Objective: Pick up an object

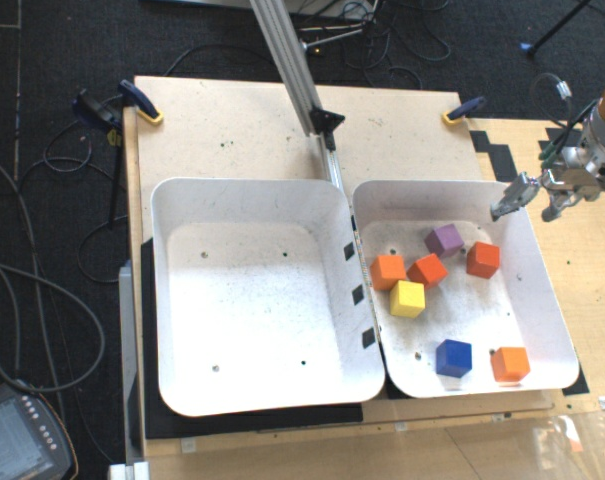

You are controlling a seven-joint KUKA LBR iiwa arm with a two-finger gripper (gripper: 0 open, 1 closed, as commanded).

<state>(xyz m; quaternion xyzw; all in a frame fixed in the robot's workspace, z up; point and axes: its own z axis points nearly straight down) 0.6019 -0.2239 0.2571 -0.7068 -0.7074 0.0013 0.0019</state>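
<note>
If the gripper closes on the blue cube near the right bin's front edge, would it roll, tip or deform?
The blue cube looks rigid with flat faces, so it probably slides rather than rolls. It sits apart from the orange cube, so a grasp likely won't disturb that neighbour. It looks small, probably light.

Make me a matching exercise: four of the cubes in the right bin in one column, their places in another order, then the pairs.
Things:
1. purple cube
2. yellow cube
3. blue cube
4. red cube

Places:
A. near the front wall, beside an orange cube
B. nearest the back wall
C. right of the purple one
D. just below the orange cube by the divider

Pairs: 1-B, 2-D, 3-A, 4-C
</note>
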